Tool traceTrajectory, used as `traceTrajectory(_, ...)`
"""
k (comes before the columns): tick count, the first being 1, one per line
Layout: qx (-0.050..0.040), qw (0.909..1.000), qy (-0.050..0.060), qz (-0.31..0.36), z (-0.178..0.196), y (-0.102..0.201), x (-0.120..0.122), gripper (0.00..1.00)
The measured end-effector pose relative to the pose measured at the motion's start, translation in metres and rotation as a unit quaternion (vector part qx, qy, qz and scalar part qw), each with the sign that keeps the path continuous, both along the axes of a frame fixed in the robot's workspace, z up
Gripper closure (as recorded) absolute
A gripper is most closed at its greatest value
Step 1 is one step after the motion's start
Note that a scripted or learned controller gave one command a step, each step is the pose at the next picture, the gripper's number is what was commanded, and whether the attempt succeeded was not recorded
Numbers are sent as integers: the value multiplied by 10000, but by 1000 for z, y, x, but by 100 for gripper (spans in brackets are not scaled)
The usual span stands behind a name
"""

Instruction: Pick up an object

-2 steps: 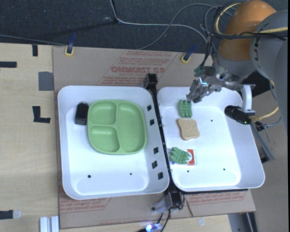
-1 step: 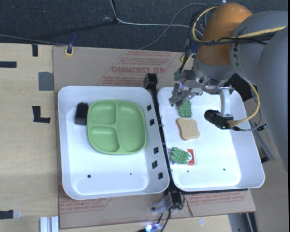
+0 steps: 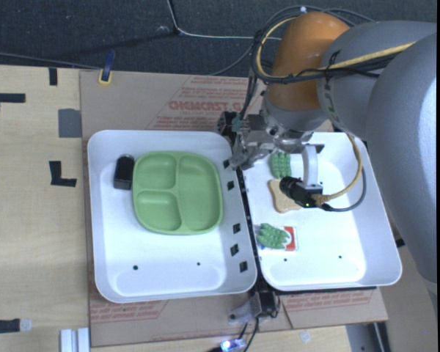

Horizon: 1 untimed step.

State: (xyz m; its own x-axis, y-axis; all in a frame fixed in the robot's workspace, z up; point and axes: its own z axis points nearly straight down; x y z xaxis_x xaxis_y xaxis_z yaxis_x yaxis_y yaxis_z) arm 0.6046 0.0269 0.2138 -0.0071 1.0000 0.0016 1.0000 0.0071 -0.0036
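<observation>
One green plate (image 3: 177, 193) lies in the left bin (image 3: 106, 273); right of it the hand (image 3: 258, 147) hangs near a tan slice (image 3: 279, 201); grip unreadable

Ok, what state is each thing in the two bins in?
Green divided plate: flat, right side up, left bin.
Black block: beside plate's left edge.
Tan toast piece: flat, right bin.
Green ridged piece: partly under the arm.
Green leafy piece: flat on a card.

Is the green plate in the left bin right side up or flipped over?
Right side up: the green plate lies flat in the left bin, with its three compartments and the ridges between them facing the camera.
</observation>
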Motion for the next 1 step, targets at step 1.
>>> traceTrajectory(1, -2, 10000, -2, -4, 0, 44, -10, 100)
